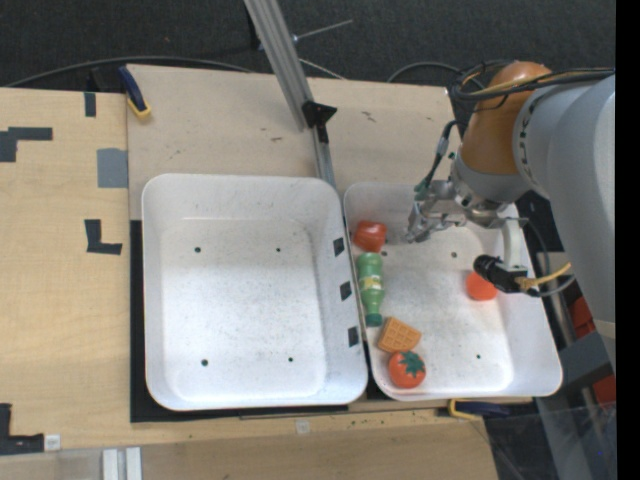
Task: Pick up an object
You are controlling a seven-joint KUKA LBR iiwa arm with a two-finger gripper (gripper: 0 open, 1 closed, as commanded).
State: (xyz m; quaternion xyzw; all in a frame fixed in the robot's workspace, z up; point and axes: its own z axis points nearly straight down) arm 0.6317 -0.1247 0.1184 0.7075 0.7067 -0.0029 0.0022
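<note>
We see the gripper [422,224] low over the far part of the right bin [535,363], near a small red item [370,235] that lies by the bin's left wall but apart from it. The tip is a blur of grey metal, so we cannot tell whether the fingers are open or closed.

Along that same wall, nearer to us, lies a green piece [371,286] with paler bands; its kind is too small to tell. Below it sits a tan waffle-like square [398,335], touching a red tomato [407,369] with a green top. An orange item [480,289] lies towards the right wall, its upper side hidden by part of the robot.

The arm [560,158] is cut off at the right edge of the view. The left bin [160,268] stands beside the right one on the surface [60,298], and a slanted metal rail [283,53] runs down to the gap between them.
</note>
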